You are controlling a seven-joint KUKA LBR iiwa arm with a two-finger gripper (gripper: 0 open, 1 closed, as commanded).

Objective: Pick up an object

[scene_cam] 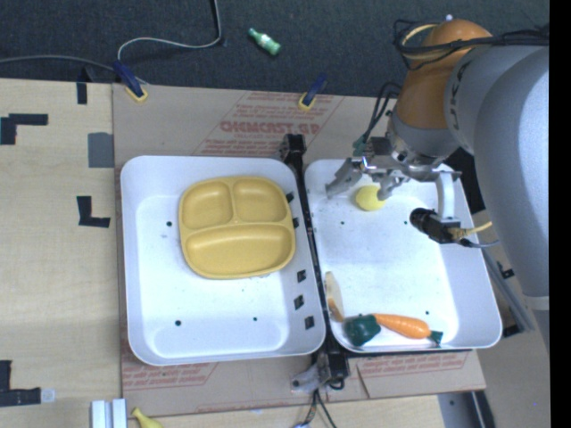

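Note:
A small yellow ball (368, 199) lies at the back of the right bin (401, 266), near its far wall. My gripper (366, 185) hangs right over it, open, with one finger (342, 181) to the ball's left and the other to its right. The ball sits low between them, and I see no finger pressing on it. An orange carrot (403, 326) with a green end lies at the bin's front edge, next to a dark green object (362, 330). A thin tan piece (334, 296) rests against the bin's left wall.
A yellow divided plate (238, 225) sits in the left bin (152, 310). The grey arm and its orange band (437, 69) cover the back right corner. A black cylinder with cable (433, 225) sticks out over the right bin. A small green item (265, 41) lies beyond the bench.

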